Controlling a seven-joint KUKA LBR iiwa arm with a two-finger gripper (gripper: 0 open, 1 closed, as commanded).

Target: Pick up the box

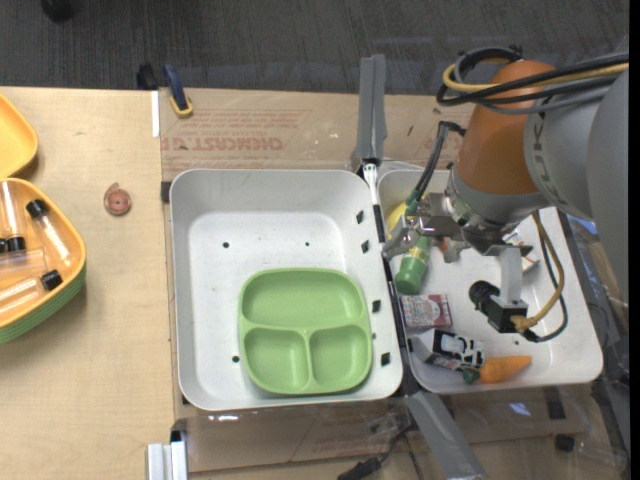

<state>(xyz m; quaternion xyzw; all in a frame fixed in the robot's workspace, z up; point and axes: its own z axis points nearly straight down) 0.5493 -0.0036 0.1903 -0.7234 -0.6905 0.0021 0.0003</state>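
The box point(427, 311) is a small flat pink and white pack lying in the right bin point(575, 353), near its left wall. My gripper point(424, 234) hangs over the back left part of that bin, under the arm's orange band and grey wrist. It is farther back than the box and apart from it. A green bottle point(411, 270) lies between the gripper and the box, just below the gripper's metal tip. The wrist hides the bin floor behind the gripper.
A black and white object point(457, 348) and an orange carrot-like piece point(505, 368) lie at the right bin's front. A yellow item point(397, 214) peeks out by the gripper. The left bin point(200, 268) holds a green divided plate point(305, 330). A black cable part point(497, 306) dangles over the right bin.
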